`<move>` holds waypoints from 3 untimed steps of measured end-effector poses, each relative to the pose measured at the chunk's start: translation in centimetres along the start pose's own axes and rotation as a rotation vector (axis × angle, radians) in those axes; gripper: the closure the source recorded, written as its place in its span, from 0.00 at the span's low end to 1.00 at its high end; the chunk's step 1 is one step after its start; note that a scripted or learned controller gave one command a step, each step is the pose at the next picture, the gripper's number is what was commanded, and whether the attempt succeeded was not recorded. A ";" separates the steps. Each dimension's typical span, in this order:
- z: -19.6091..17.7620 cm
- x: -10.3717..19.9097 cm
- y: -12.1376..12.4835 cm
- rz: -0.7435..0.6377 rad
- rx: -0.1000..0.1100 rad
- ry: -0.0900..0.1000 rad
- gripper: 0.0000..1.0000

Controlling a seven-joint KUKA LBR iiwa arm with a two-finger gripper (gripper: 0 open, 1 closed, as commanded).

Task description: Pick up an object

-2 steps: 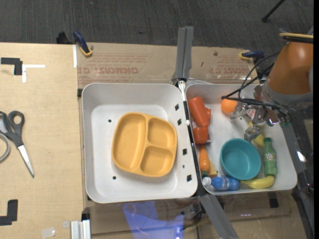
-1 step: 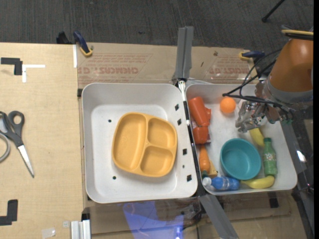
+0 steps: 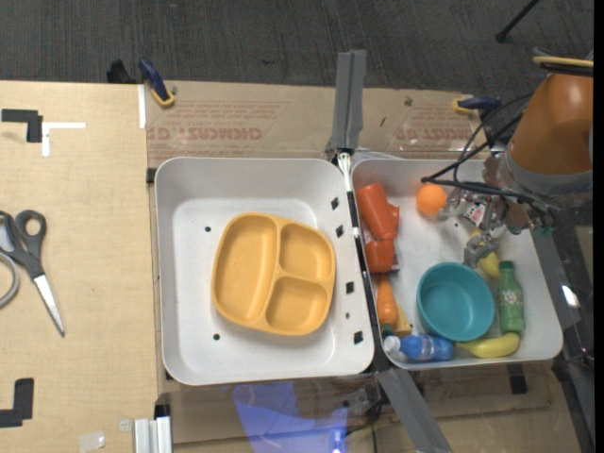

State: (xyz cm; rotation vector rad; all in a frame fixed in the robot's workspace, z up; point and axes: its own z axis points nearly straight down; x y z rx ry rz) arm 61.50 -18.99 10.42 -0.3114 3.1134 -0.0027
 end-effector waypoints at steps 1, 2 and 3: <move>1.0 1.8 -2.9 -0.032 -0.001 0.006 0.00; 1.1 -3.5 7.1 -0.085 -0.003 0.005 0.00; 1.0 -2.1 0.2 -0.185 -0.001 0.004 0.00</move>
